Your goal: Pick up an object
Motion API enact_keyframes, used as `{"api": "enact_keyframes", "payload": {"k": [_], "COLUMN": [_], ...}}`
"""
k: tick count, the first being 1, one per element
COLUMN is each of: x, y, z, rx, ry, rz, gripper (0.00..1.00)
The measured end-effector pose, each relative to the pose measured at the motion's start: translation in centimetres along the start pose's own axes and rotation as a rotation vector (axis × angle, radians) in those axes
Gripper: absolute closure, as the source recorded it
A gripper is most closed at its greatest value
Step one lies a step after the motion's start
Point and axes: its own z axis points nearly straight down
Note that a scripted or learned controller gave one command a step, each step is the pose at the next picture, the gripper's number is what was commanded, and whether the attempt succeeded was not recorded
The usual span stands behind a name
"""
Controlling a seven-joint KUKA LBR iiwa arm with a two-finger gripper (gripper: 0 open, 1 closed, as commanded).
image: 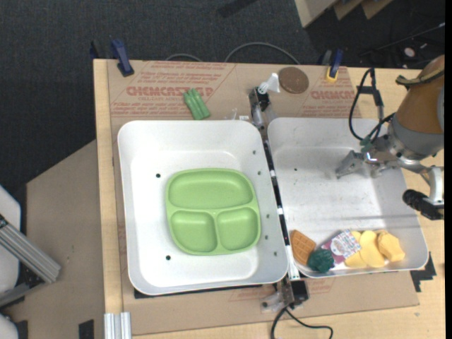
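Note:
My gripper (358,168) hangs over the upper middle of the right bin (311,147), its fingers spread open with nothing between them. The loose objects lie along that bin's near edge, well below the gripper: a tan waffle-like piece (302,244), a dark green lump (321,260), a pink and white packet (345,245) and some yellow pieces (377,249). In the left bin (141,147) rests a green divided plate (212,210).
A green item (197,104) and a brown disc (293,80) lie on the cardboard behind the bins. Blue clamps (123,56) hold the board's back edge. The arm's grey body (422,115) stands over the right bin's right side.

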Motion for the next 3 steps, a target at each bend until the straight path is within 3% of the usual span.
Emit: {"api": "enact_keyframes", "payload": {"k": [1, 2, 3], "x": [-1.1, -1.0, -0.8], "y": [-2.1, -3.4, -0.1], "z": [1.0, -5.2, -3.3], "rx": [-0.001, -0.007, -0.004], "ry": [0.006, -0.003, -0.002], "rz": [0.002, 0.004, 0.002], "gripper": [0.00, 0.00, 0.00]}}
